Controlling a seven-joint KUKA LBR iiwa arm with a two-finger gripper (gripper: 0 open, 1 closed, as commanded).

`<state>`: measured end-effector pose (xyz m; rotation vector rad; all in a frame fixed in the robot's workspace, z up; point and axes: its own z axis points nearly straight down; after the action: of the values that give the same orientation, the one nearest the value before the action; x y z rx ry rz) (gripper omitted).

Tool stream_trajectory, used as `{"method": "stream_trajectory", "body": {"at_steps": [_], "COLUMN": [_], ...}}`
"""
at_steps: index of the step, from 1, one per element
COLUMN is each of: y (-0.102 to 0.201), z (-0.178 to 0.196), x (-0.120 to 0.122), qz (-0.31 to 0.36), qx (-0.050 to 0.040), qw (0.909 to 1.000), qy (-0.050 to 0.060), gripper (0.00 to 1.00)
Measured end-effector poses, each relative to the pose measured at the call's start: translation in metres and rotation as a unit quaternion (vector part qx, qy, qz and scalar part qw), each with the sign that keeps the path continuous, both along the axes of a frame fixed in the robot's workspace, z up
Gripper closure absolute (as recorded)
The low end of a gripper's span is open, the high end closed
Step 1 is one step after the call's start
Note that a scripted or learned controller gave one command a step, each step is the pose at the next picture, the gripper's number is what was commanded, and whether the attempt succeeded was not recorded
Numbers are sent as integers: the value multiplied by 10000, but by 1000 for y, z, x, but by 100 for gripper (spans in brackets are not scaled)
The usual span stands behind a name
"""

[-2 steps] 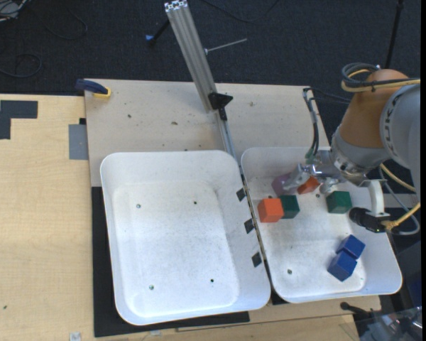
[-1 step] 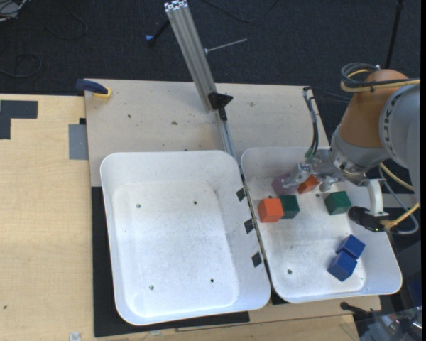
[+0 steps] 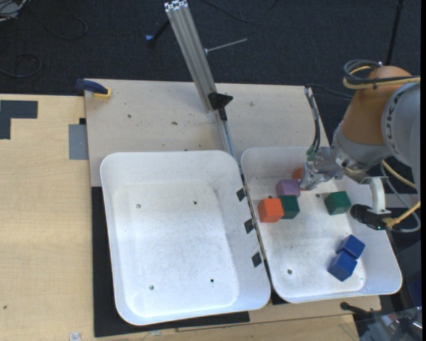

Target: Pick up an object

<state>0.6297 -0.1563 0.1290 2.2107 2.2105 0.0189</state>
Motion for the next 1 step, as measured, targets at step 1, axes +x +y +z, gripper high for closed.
{"method": "stream_trajectory", "body": {"at_steps": [1], "y": [-6], "z": [62], "x": [6], "qz": [8], "qx": [4], "qw": [10000], "qy": [73], "gripper": [100]}}
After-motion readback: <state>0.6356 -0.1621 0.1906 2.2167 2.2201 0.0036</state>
